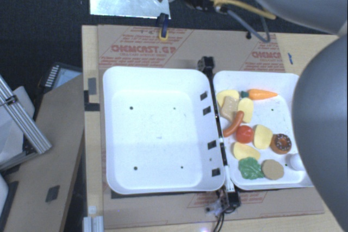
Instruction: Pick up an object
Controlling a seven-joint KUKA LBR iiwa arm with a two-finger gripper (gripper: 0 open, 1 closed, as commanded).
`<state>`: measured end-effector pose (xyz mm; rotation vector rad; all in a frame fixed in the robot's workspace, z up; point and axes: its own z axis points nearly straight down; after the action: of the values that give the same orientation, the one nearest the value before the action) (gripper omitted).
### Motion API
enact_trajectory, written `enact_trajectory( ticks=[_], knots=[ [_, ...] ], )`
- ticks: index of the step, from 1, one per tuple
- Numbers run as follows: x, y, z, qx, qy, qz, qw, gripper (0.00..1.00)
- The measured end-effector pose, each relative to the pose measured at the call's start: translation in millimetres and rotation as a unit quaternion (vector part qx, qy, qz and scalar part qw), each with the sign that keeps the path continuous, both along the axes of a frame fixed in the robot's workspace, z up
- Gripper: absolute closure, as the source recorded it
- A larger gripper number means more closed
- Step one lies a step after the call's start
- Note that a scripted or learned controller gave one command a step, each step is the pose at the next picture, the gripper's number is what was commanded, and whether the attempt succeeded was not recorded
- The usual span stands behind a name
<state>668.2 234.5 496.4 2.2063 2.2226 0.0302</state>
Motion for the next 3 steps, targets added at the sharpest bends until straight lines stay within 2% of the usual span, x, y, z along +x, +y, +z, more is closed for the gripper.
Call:
enact_trajectory(
  ticks=[1, 2, 3],
  knots=[
    [0, 0, 26, -0.0027, 0.008, -0.001, 1.0000, 1.00],
    [0, 0, 39, -0.0031, 0.009, -0.001, 1.0000, 1.00],
    [-2, -2, -218, -0.0057, 0.018, -0.004, 0.9998, 1.00]
  ],
)
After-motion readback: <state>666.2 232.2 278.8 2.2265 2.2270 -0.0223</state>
